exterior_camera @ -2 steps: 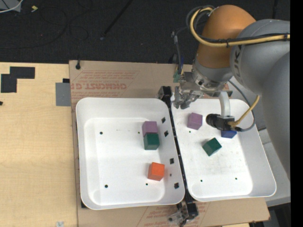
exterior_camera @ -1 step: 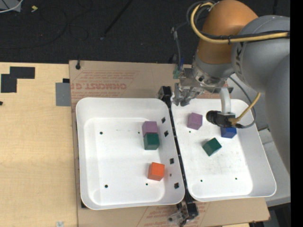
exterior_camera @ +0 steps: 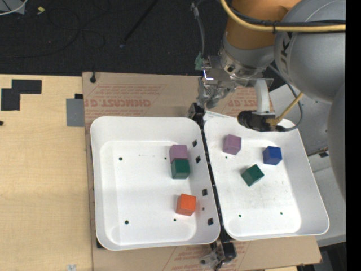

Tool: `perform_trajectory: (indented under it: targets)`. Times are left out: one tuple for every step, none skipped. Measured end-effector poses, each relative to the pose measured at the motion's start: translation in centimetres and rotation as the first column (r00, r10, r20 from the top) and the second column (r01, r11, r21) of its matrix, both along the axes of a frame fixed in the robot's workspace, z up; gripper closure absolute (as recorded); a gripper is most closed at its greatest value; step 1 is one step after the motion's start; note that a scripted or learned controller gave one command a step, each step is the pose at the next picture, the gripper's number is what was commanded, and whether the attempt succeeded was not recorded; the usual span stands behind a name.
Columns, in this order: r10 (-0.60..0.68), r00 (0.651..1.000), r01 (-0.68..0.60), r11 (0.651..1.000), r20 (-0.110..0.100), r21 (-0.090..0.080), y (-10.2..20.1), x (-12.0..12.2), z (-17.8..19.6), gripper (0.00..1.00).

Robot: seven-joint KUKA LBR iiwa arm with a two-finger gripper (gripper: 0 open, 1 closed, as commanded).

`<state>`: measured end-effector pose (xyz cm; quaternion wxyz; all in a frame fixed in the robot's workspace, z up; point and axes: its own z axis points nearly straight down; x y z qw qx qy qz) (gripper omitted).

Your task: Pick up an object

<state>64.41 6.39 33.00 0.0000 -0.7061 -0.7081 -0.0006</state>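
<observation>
Your arm [exterior_camera: 316,33] enters from the right and bends across the top of the frame, grey and thick, with its orange band [exterior_camera: 259,4] just above the wrist. The wrist points downward and the tool [exterior_camera: 211,97] hangs below it, near the upper middle. The tool's tip is too small and cluttered to make out.

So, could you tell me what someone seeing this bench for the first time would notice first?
Probably the big grey arm with its orange band, looming over the top right above the far edge of the bins. Next, the bright blocks: in the left bin a purple block touching a green block, with an orange block nearer the front. The right bin holds a purple cube, a blue cube and a green cube, spread apart.
</observation>
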Motion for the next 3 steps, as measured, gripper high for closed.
perform_trajectory:
  targets:
    - [-0.001,1.000,0.001,1.000,-0.002,-0.002,-0.3,0.0,0.4,1.00]
    - [0.002,1.000,-0.002,1.000,-0.002,-0.002,-0.3,0.0,1.3,1.00]
    - [-0.004,1.000,0.004,1.000,-0.004,-0.002,-2.3,0.0,1.1,1.00]
